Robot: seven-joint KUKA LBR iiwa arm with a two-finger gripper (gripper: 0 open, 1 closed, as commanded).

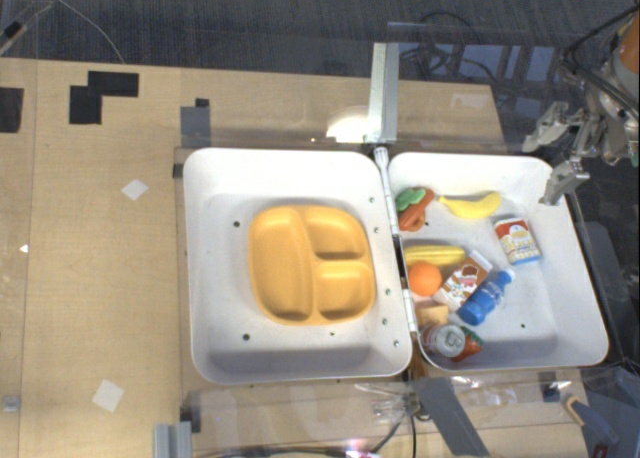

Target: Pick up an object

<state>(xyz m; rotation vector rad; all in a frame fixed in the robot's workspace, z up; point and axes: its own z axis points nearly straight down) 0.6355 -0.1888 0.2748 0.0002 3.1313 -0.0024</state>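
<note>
Your gripper [566, 158] sits at the far right corner of the right bin [580, 336], above its rim. Two pale fingers [560, 183] hang apart with nothing between them, so log the jaws as open and unloaded.

Nearest object to the gripper: a small red and white carton [517, 242], lying flat in the bin's right half; it carries a printed picture, but the text is too small for you to read. Left of it, along the far wall, lies a banana [472, 205], and beside that a red and green toy [414, 206] at the dividing wall.

Further toward you: a yellow corn cob [433, 254], an orange [425, 278] just below it, a brown and white packet [460, 285] whose label is illegible, and a blue bottle [486, 298] with a white cap, tilted against the packet. A can [452, 342] lies in the near left corner, print unreadable.

The left bin [215, 346] holds a yellow divided tray [305, 264], three compartments, centred.
</note>
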